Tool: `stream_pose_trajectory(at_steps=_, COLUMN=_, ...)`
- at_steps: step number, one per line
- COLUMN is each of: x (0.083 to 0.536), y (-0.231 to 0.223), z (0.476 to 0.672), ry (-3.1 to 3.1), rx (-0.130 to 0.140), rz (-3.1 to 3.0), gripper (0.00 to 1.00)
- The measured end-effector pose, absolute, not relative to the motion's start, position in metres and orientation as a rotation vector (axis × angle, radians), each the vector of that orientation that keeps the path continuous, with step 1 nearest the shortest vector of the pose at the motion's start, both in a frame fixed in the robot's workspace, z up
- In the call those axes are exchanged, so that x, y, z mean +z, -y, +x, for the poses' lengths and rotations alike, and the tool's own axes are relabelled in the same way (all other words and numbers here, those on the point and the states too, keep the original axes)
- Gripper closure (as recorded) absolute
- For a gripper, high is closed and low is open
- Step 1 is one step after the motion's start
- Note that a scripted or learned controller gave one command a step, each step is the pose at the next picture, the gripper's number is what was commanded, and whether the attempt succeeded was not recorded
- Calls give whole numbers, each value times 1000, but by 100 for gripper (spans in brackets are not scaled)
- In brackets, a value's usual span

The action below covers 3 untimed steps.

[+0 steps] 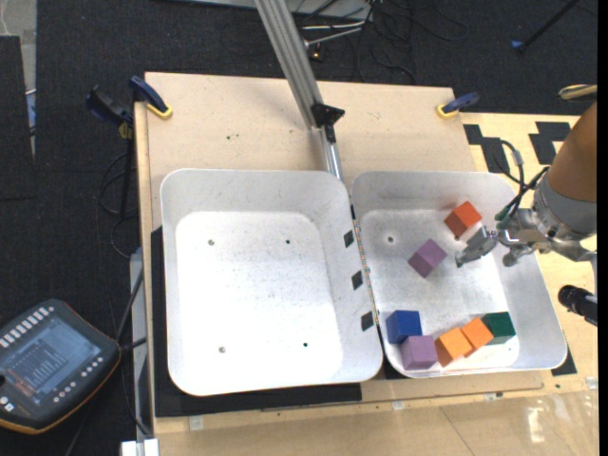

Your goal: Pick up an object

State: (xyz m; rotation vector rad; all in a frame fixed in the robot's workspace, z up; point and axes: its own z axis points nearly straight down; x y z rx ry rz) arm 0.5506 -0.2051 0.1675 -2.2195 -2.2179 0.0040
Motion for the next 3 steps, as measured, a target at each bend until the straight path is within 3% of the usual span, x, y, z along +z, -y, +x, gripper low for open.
stream_pose_trajectory(at_steps=1, x=105, y=209, z=546, ry=2217, rx=4, rz=-2219, gripper=0)
stream_pose_trajectory(at_steps=2, x=119, y=209, z=548, ry=2223, rx=-1, rz=-2223, gripper=100)
stream_pose_trajectory(at_steps=3, x=166, y=218, z=548, ry=2225, rx=-3, rz=-2227, gripper=100)
